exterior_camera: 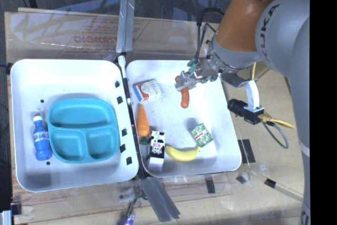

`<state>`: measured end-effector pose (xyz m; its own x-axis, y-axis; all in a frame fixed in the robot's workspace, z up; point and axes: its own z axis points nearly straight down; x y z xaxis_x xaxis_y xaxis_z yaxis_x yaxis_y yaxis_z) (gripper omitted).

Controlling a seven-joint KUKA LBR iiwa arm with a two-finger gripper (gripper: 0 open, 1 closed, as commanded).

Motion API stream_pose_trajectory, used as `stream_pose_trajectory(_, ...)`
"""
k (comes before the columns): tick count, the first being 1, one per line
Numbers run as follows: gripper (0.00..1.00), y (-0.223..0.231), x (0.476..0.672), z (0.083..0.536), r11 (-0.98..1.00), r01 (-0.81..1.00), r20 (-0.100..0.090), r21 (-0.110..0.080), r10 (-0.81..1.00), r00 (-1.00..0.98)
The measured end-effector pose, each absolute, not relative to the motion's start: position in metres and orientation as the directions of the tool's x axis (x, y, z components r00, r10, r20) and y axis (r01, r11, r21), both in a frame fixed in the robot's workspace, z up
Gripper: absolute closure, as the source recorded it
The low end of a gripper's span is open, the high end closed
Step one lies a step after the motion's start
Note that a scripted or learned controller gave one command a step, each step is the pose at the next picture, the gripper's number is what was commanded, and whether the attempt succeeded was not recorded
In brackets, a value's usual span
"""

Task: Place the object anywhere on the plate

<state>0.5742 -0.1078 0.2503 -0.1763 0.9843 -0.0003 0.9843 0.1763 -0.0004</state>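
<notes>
Sausage (pixel 184 98): small, red-orange, hangs upright under tool (pixel 187 80), over right bin (pixel 226 134). Tool closed on its top end. Plate (pixel 82 129) blue, 3 sections, in left bin.

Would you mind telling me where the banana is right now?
The banana lies near the front edge of the right bin, between the small cow-print carton on its left and the green packet just above it.

Bright, even overhead light w/ glare on white bins (pixel 63 68), slightly soft focus.
</notes>
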Motion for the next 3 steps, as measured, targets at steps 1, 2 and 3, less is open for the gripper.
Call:
stream_pose_trajectory(1,1.0,-0.04,0.552,0.231,0.023,1.0,0.0,-0.006,1.0,-0.023)
stream_pose_trajectory(2,1.0,0.019,0.518,0.216,0.043,0.999,-0.001,-0.006,0.999,-0.043)
stream_pose_trajectory(3,1.0,0.089,0.507,0.19,-0.099,0.995,-0.001,-0.008,0.995,0.099)
